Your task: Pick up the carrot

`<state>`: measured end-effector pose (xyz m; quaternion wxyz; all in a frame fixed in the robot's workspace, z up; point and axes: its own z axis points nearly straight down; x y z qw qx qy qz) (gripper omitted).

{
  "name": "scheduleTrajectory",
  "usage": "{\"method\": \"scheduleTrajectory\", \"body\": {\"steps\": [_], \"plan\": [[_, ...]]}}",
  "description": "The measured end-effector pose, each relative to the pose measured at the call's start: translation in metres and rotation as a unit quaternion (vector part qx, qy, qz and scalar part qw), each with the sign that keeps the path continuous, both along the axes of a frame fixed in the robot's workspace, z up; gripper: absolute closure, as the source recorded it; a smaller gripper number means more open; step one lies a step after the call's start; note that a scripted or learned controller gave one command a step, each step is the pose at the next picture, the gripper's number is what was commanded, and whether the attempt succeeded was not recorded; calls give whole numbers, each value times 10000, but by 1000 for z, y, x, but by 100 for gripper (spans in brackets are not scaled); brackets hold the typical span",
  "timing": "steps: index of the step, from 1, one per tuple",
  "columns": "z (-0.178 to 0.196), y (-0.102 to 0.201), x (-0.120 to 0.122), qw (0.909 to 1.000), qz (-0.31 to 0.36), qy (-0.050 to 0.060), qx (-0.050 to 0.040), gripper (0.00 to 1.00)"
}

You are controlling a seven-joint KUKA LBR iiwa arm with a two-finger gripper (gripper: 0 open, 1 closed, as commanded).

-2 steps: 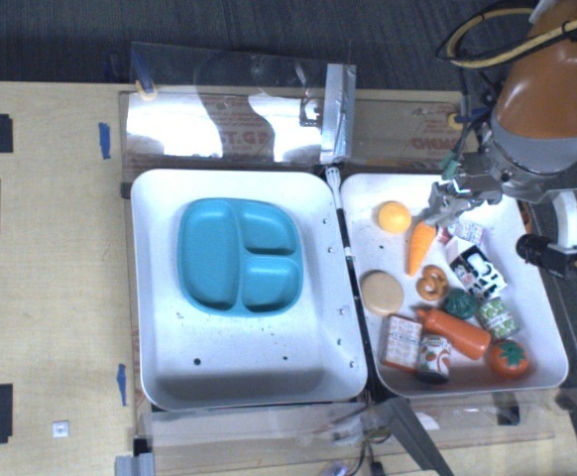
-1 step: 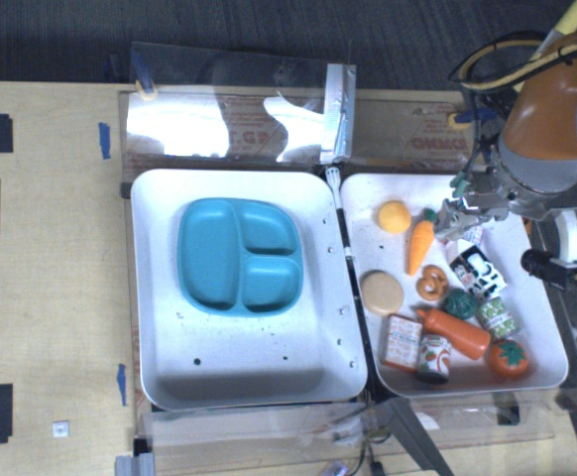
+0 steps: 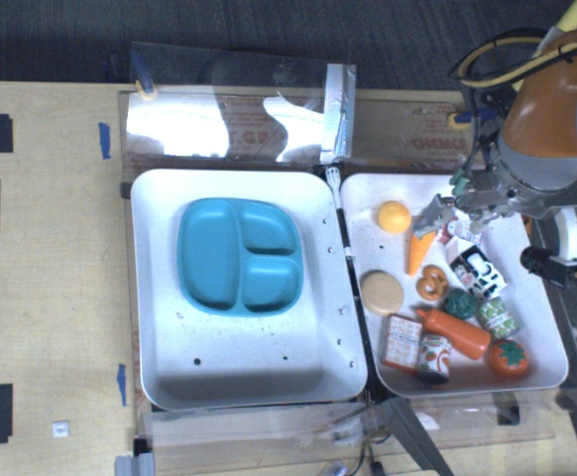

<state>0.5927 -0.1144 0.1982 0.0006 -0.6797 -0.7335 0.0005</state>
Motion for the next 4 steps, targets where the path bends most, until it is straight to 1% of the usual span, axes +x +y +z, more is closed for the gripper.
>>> {"method": "scheduleTrajectory", "body": {"steps": [1, 2, 3, 4], "plan": [[-87, -18, 34, 9993, 384, 43, 8, 0], [-67, 1, 75, 10000, 18, -14, 2, 0], [-112, 4, 38, 9985, -555, -8, 3, 0], [-100, 4, 40, 9985, -551, -40, -4, 100]]}}
